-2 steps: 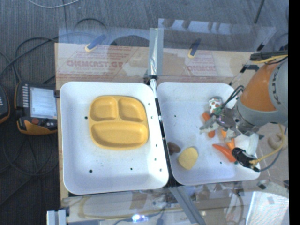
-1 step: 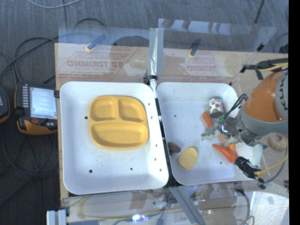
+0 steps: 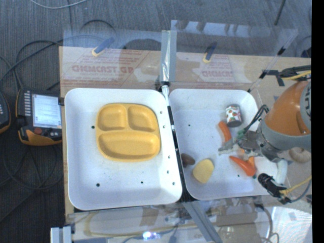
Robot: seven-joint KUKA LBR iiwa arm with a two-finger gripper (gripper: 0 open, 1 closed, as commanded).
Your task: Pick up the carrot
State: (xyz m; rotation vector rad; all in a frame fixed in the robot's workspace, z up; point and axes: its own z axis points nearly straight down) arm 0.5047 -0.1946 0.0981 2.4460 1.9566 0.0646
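Down at the near edge of the right bin (image 3: 212, 97) sits a yellow lump (image 3: 203, 170), a small brown piece (image 3: 188, 160) just beside it. Now to the action: the pincer (image 3: 234, 145) is low over the bin's right half, reaching in from the right, wrist tilted leftward, the orange band (image 3: 288, 113) bulging above it. Two orange pieces flank it: the carrot (image 3: 225, 130) lies just up and left of the tips, apart from them, and another orange piece (image 3: 244, 165) rests below the wrist. Whether the pincer is spread or closed, I cannot tell. This looks like the approach step, nothing gripped. Next, I'd judge, it must centre over the carrot and drop. A red-and-white can (image 3: 233, 115) stands near the carrot. Over in the left bin (image 3: 81, 186), a yellow divided tray (image 3: 128, 131).
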